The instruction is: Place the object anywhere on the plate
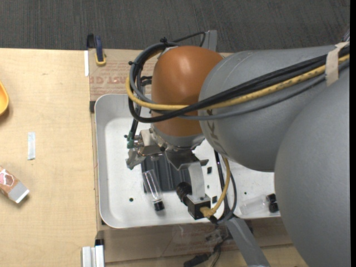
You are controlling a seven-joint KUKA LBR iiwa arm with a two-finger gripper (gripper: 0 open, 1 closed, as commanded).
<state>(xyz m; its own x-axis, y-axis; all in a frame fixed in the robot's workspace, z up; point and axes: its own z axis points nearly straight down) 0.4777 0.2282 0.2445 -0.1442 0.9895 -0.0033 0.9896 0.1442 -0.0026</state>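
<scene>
My gripper [154,196] hangs low over the white bin [111,149], near the bin's front wall and left of its middle. The view does not show anything held in it. The grey arm and its orange band cover most of the bin. A small black and clear thing [271,203] lies on the bin floor at the front right, half hidden under the arm. A tiny dark speck [131,199] sits on the floor left of the gripper.
On the wooden bench to the left lie a small white strip [31,146], a red and white piece [11,185] and an orange thing [3,100] cut by the view's edge. A blue clamp [99,49] stands behind the bin's far left corner.
</scene>
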